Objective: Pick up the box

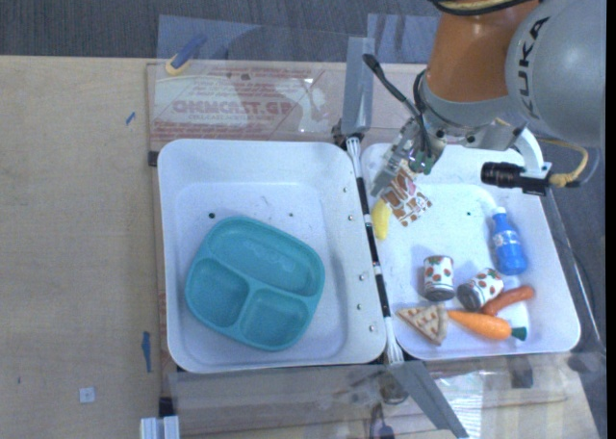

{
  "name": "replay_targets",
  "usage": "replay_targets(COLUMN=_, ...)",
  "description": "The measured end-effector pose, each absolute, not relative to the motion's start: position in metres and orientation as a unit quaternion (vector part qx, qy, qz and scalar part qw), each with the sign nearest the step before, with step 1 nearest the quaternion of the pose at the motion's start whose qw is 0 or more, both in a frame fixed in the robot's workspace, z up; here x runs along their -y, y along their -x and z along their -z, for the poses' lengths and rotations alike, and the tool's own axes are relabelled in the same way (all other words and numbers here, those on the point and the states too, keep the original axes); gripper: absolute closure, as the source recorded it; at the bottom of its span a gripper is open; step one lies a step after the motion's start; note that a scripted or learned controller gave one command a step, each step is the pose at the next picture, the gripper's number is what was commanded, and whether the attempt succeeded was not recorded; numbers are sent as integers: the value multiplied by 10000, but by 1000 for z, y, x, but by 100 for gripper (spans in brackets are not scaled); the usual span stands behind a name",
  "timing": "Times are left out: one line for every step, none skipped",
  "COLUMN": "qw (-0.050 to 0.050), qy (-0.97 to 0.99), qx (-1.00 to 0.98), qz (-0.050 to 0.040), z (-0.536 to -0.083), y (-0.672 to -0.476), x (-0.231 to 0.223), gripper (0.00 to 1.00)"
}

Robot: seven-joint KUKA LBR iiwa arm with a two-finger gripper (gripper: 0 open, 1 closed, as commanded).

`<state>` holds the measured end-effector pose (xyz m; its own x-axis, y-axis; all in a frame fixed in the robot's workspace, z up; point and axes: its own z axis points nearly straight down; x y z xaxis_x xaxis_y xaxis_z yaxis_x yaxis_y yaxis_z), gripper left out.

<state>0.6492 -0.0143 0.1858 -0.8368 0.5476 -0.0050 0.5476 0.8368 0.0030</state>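
The box [410, 202] is small, with a red and white pattern, and it sits tilted in the upper left part of the right bin [563, 269]. My gripper [397, 175] hangs directly over the box's upper end, touching or nearly touching it. The grey wrist with its orange band reaches in from the upper right. From this angle I cannot make out whether the box is gripped.
A yellow piece [381, 220] lies just left of the box by the bin wall. A blue bottle [507, 243], a spotted can [439, 276], a carrot [478, 323] and a pizza slice [425, 322] occupy the bin's lower half. The left bin [183, 172] holds a teal divided plate [254, 281].
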Motion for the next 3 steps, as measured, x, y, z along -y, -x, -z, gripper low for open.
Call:
replay_targets(qw=12, qy=-3089, qx=-9511, qz=-3, z=-187, y=-598, x=55, gripper=100)
replay_targets(qw=25, qy=-3645, qx=-9312, qz=-10, z=-185, y=-619, x=25, gripper=100)
replay_targets(qw=32, qy=-3141, qx=-9494, qz=-9, z=-195, y=-631, x=14, gripper=100)
